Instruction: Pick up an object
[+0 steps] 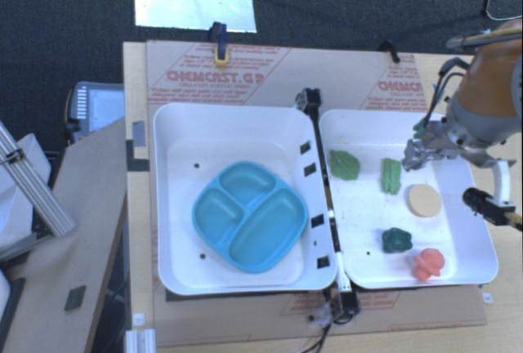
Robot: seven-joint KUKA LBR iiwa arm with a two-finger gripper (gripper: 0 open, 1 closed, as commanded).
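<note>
The right bin [458,270] holds several toy foods: a green leafy piece [344,164] at the upper left, a green pod [391,176], a tan round disc [424,200], a dark green broccoli-like piece [396,240] and a pink-red piece [428,262] near the front. My gripper [413,157] hangs over the right bin's upper part, just right of and above the green pod and above the tan disc. Nothing shows between its fingers.
The left bin [176,139] carries a blue divided plate [249,215]. A black divider with clips [319,188] runs between the bins. Cardboard [245,73] lies under both. A yellow clamp [221,45] sits at the back edge.
</note>
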